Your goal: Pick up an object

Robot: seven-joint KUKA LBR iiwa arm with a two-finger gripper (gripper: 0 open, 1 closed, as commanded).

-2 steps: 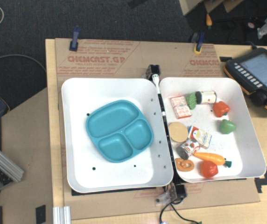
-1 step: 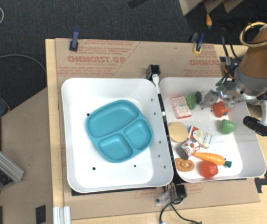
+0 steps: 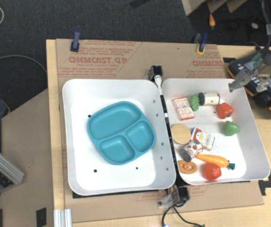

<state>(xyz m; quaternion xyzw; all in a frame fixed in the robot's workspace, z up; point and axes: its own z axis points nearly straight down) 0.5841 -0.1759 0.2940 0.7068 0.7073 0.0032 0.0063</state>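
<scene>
The right bin (image 3: 254, 141) holds several toy foods. A red and white box (image 3: 183, 108), a green piece (image 3: 195, 101) and a white bottle (image 3: 211, 98) lie along its far side. A red pepper (image 3: 224, 110) and a green pepper (image 3: 230, 128) sit to the right. A tan disc (image 3: 181, 133), a small carton (image 3: 204, 139), a can (image 3: 191, 151), a carrot (image 3: 213, 160), a red tomato (image 3: 212, 171) and an orange slice (image 3: 188, 167) crowd the near part. My gripper (image 3: 238, 82) hangs at the bin's far right corner, apart from every object.
The left bin (image 3: 76, 164) carries a teal divided plate (image 3: 121, 132). Blue and yellow clamps (image 3: 75, 40) pin the cardboard sheet at the back. Dark equipment (image 3: 268, 93) sits right of the bins under the arm.
</scene>
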